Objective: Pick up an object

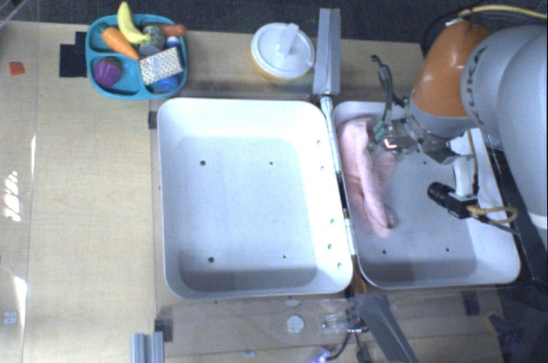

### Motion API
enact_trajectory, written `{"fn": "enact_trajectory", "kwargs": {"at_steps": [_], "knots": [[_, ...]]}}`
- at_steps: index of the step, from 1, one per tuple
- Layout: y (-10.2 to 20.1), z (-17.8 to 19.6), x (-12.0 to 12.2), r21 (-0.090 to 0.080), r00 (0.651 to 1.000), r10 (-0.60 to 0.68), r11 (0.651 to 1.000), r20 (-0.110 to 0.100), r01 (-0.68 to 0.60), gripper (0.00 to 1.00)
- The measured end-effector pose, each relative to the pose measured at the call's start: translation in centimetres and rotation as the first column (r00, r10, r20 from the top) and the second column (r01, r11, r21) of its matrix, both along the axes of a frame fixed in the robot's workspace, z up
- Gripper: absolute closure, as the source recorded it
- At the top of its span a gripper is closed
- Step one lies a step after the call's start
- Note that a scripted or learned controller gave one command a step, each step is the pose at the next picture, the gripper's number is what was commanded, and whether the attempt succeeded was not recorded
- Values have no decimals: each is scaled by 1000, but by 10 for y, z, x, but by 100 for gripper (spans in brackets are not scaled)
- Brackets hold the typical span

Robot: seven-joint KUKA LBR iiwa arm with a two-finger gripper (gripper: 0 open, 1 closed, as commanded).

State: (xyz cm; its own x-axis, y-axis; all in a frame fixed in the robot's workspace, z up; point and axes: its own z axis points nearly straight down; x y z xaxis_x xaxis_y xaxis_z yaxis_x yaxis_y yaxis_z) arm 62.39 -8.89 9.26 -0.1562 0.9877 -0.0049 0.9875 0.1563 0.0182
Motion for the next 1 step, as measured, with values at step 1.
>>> {"fn": "enact_trajectory", "kwargs": {"at_steps": [1], "knots": [[0,1,7,-7,938,346,938,0,-346,0]]}}
